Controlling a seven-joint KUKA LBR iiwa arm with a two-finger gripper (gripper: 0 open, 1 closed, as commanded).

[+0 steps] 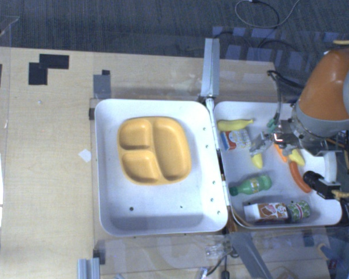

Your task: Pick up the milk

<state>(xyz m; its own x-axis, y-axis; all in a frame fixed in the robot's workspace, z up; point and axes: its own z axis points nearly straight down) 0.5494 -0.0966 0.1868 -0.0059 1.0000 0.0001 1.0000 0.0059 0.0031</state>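
In the camera view, two shallow white bins sit side by side on the bench. The left bin holds a yellow divided plate, lying toward its 11 o'clock part. The right bin holds the clutter: a banana at its 11 o'clock corner, and just below that the milk, a small white carton with red and blue print, lying against the bin's left wall at about 10 o'clock. A green bottle lies toward 7 o'clock, and a dark bottle with a brown label lies along the 6 o'clock edge. An orange carrot rests at 3 o'clock. The grey arm with its orange band enters from 2 o'clock, and the gripper hangs near the bin's centre, just right of the milk and apart from it, over a small yellow piece. Whether the tool is released or clenched I cannot tell.
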